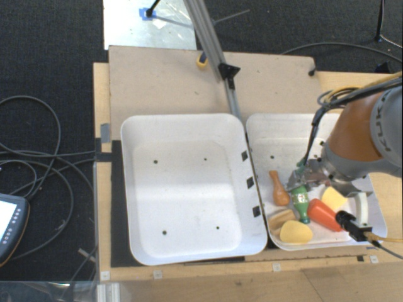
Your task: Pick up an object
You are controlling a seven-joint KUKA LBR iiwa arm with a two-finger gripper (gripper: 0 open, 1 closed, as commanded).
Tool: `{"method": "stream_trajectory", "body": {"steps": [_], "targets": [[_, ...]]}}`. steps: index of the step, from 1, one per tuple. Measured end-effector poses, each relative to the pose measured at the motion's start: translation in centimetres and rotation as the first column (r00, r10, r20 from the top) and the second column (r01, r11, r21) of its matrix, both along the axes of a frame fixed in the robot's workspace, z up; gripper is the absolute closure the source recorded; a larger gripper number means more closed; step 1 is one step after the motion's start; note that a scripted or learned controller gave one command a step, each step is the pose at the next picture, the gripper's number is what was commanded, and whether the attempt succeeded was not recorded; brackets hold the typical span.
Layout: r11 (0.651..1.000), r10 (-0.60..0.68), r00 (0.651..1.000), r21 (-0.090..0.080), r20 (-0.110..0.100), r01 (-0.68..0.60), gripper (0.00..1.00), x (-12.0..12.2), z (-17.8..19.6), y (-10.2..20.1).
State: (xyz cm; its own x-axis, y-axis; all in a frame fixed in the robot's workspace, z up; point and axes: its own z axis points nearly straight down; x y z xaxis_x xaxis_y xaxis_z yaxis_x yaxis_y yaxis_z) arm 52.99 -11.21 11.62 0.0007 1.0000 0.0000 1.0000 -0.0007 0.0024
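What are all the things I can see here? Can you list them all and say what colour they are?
White bins: 2, white, side by side on the bench; left bin, right bin.
Yellow lemon-shaped toy: 1, yellow, front of the right bin.
Orange-red carrot-shaped toy: 1, orange-red, right bin, beside the bottle.
Green bottle: 1, green, right bin, under the pincer.
Pale yellow block: 1, right bin, behind the carrot-shaped toy.
Brown spoon-shaped thing: 1, orange-brown, right bin, left part.
Tan piece: 1, tan, beside the lemon-shaped toy.
Tablet: 1, dark, far left edge.
Robot arm: 1, grey and orange, from the right.
Pincer: 1, over the toys.
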Motion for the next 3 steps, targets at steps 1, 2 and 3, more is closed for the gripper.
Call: {"method": "stream_trajectory", "body": {"steps": [1, 2, 3], "targets": [[1.0, 0.004, 1.0, -0.001, 0.003, -0.004, 1.0, -0.5, 4.6, -0.1], [1.0, 0.006, 1.0, -0.002, 0.006, -0.006, 1.0, -0.6, 10.6, 0.1], [1.0, 0.006, 1.0, -0.001, 0.004, -0.006, 1.0, -0.4, 14.9, 0.1]]}}
